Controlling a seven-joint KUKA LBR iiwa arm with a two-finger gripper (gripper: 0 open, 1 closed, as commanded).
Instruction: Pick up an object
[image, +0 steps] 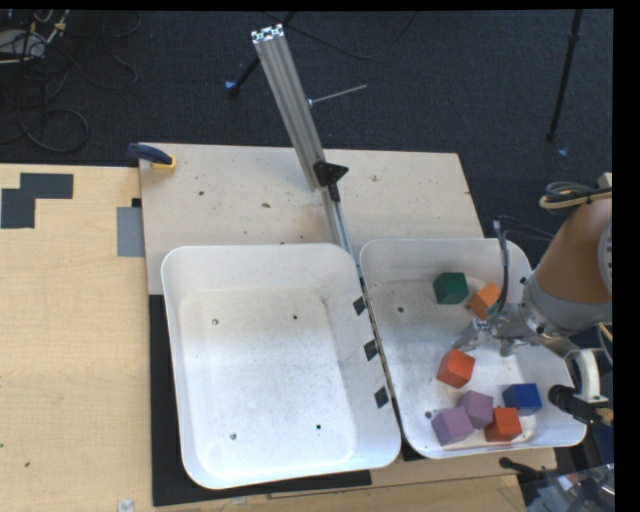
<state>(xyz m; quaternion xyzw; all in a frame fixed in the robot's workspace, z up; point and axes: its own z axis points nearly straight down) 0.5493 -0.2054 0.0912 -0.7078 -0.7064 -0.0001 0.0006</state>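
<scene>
Over right bin I see gripper low among blocks — metal fingers spread, nothing between them. Red-orange cube sits just below-left of fingertips, apart from them. Orange block and green cube near upper side. Two purple blocks, red cube and blue cube clustered at near wall. Left bin — smooth white plastic, rounded corners, few dark specks.
</scene>
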